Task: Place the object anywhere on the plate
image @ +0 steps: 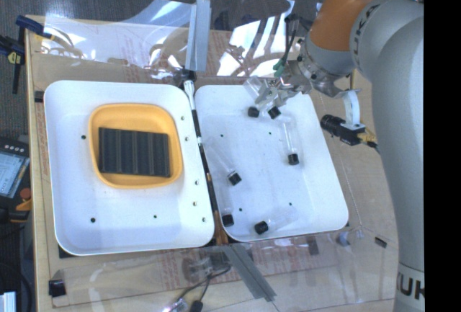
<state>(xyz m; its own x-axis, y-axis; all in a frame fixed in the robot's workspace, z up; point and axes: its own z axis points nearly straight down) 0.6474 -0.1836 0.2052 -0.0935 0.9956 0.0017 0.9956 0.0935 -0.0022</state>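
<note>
A yellow plate (133, 145) with a dark ridged centre lies in the left bin (65, 217). Several clear tubes with black caps lie scattered in the right bin (324, 195): one (290, 145) at the right middle, one (232, 176) near the left wall, one (270, 224) by the front edge. My gripper (263, 110) hangs over the far part of the right bin. Its two dark fingertips (253, 112) stand apart, and I see nothing between them. It is well to the right of the plate.
A black-capped piece (227, 219) sits at the right bin's front left corner. Clear plastic sheeting (173, 37) and a grey upright strip (198, 29) lie behind the bins. The arm's bulk (389, 87) fills the right side, with a black cable clip (342, 127) beside the bin.
</note>
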